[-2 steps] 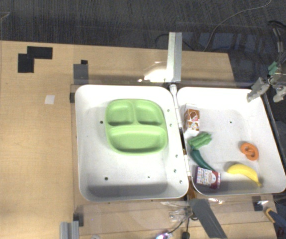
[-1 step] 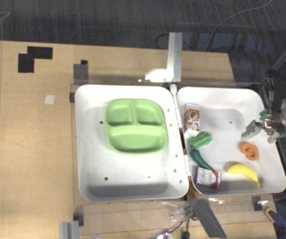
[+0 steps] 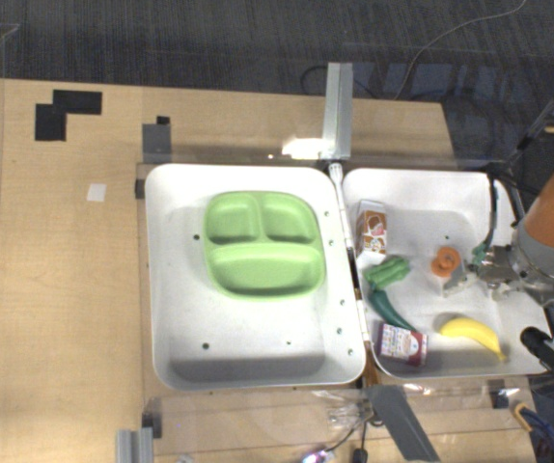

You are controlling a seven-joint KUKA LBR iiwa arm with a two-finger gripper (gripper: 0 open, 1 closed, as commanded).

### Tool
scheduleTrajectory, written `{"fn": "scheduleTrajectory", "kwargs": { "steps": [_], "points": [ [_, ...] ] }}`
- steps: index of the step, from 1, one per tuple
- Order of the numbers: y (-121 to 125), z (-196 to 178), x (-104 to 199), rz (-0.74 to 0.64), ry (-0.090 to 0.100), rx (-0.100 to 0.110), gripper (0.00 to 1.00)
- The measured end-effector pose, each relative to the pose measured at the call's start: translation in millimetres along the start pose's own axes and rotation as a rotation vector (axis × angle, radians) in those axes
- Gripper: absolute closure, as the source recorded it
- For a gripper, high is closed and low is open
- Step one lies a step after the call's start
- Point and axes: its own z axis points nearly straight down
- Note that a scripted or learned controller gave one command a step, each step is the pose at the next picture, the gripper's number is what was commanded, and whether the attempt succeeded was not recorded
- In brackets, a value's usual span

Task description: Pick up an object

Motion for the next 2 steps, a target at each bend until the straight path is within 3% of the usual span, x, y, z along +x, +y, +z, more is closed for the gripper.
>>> {"fn": "scheduleTrajectory", "kwargs": {
  "steps": [1, 2],
  "points": [
    [-7.5, 1.9, 51.6, -0.074, 0.001, 0.003, 0.0],
    [53.7, 5.6, 4.6, -0.118, -0.003, -0.011, 0.0]
  ]
}}
